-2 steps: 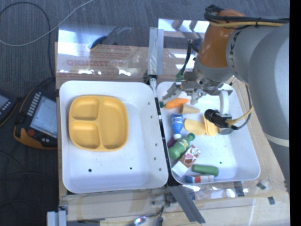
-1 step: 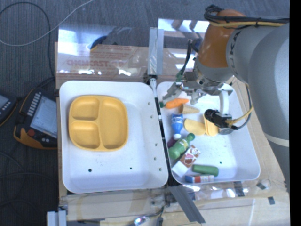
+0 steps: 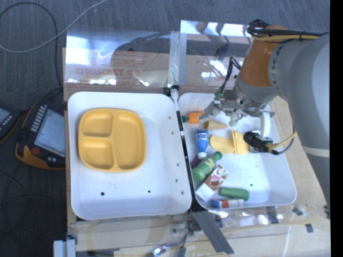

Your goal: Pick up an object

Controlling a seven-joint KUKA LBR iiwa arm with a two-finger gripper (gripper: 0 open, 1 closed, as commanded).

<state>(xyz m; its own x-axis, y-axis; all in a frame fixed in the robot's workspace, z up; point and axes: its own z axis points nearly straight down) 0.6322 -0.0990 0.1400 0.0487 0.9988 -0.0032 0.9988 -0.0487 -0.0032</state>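
Observation:
My gripper hangs over the back of the right bin, its fingers spread open with nothing between them. Just below it lies a beige piece, and to its left a small orange item. Nearer the front are a blue bottle, two yellow pieces, a green bottle, a red-and-white packet, a green cylinder and a marker.
The left bin holds a yellow divided plate. A raised ridge separates the bins. The arm covers the right bin's back right corner. A teach pendant lies on the floor at the left.

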